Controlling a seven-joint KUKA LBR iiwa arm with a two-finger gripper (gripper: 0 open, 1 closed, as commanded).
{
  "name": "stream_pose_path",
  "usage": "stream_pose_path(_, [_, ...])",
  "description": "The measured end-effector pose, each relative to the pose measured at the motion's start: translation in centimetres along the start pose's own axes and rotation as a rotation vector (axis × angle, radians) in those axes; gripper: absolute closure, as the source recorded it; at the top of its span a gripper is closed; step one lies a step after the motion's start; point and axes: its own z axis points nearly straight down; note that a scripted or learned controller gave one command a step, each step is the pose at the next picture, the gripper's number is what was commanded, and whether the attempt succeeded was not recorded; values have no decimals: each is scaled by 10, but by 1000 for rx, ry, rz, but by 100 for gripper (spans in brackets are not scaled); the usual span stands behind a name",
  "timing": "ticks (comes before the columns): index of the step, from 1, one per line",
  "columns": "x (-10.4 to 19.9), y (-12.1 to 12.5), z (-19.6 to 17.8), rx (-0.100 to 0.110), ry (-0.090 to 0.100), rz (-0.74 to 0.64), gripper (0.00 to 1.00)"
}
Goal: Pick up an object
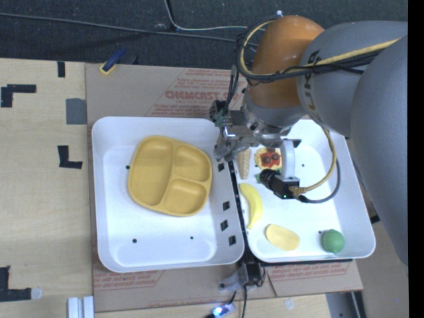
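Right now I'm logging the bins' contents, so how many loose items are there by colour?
Yellow: 3 - sectioned plastic plate, curved banana, flat oval piece
Green: 1 - small round ball
Red and orange: 1 - small patterned item beneath the arm
Total: 5

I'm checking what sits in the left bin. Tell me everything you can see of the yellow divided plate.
The yellow divided plate looks like matte plastic, rounded-square in outline, with raised ridges splitting it into three compartments: one large at the left and two smaller at the right. It lies flat and face up on the floor of the left bin, turned slightly askew, toward the bin's upper middle. Its compartments hold nothing visible, and nothing but the bin touches it.
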Motion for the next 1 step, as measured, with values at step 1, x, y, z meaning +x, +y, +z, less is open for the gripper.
stream_pose_path(1, [51, -22, -6, -1, 1, -1, 100])
